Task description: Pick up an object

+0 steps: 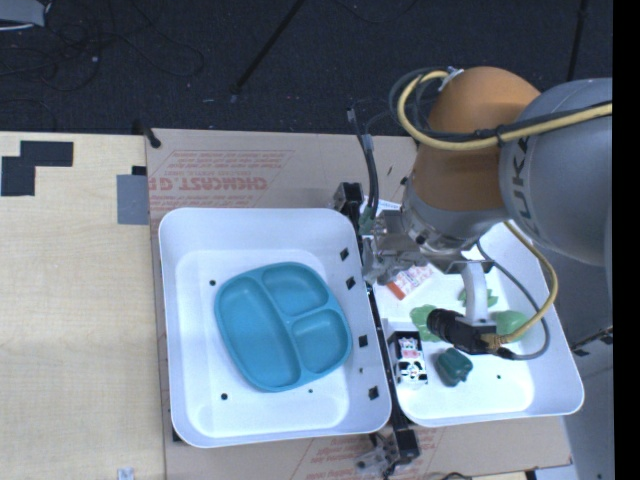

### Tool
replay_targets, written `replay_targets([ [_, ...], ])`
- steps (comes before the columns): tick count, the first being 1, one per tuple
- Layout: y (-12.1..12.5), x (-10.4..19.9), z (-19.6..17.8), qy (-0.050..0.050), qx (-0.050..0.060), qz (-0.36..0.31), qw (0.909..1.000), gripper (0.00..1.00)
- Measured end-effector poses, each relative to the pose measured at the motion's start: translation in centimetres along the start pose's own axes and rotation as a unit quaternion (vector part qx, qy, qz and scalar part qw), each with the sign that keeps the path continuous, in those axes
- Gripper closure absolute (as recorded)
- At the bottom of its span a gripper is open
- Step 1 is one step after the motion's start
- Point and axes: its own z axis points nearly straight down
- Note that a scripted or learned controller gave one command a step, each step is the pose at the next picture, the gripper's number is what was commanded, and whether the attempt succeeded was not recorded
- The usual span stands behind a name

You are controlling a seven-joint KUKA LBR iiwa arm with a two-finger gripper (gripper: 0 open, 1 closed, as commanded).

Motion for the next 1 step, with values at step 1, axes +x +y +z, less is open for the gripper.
replay_targets([
  [1, -2.51, 4.89, 0.18, 0.0, 0.0, 0.0, 1.0, 1.0],
])
